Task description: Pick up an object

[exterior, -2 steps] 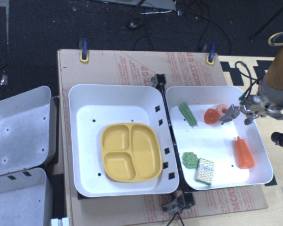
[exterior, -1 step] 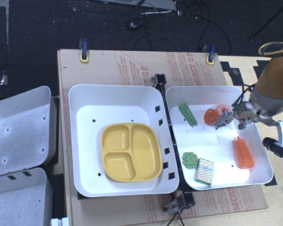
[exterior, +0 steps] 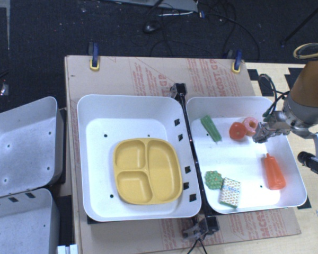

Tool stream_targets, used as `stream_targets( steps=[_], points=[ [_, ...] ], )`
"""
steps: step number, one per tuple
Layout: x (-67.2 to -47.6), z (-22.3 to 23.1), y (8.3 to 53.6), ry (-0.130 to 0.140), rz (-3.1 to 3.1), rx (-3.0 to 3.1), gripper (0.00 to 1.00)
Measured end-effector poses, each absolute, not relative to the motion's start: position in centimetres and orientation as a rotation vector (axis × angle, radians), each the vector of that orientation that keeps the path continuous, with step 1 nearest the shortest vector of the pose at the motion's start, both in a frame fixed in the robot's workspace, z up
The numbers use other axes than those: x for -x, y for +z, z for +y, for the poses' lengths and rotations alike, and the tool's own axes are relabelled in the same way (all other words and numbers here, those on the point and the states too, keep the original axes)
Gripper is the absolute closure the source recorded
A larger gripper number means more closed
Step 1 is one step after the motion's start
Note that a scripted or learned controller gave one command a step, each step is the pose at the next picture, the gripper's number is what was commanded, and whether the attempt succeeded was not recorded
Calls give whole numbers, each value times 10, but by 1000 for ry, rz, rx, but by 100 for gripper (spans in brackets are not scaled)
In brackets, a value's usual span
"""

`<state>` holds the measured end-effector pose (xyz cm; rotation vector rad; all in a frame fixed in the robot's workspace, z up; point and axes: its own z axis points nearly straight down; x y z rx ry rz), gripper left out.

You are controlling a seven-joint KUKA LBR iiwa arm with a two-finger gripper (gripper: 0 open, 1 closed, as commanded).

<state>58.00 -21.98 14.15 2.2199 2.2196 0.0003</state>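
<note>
In the right bin (exterior: 238, 160) lie a green stick-shaped piece (exterior: 211, 128), a red round object (exterior: 237, 131), a pink ring-like object (exterior: 249, 124), an orange bottle-shaped object (exterior: 274, 172), a green knobbly piece (exterior: 213, 180) and a small patterned box (exterior: 230, 192). My gripper (exterior: 261, 133) is low over the bin's right side. It sits just right of the pink object and the red one, touching or nearly touching the pink one. Nothing is visibly held in it.
The left bin (exterior: 93, 142) holds a yellow divided plate (exterior: 147, 170). A black divider (exterior: 188, 142) with clips runs between the two bins. White trays (exterior: 21, 142) lie off the bench to the left. Cables trail across the dark floor behind.
</note>
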Motion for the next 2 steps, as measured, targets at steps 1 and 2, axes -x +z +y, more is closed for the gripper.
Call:
stream_targets(
  steps=[1, 2],
  points=[
    [-576, -218, 204, 4, 2219, -2215, 100],
    [-578, -218, 237, 3, 2220, -2215, 100]
  ],
)
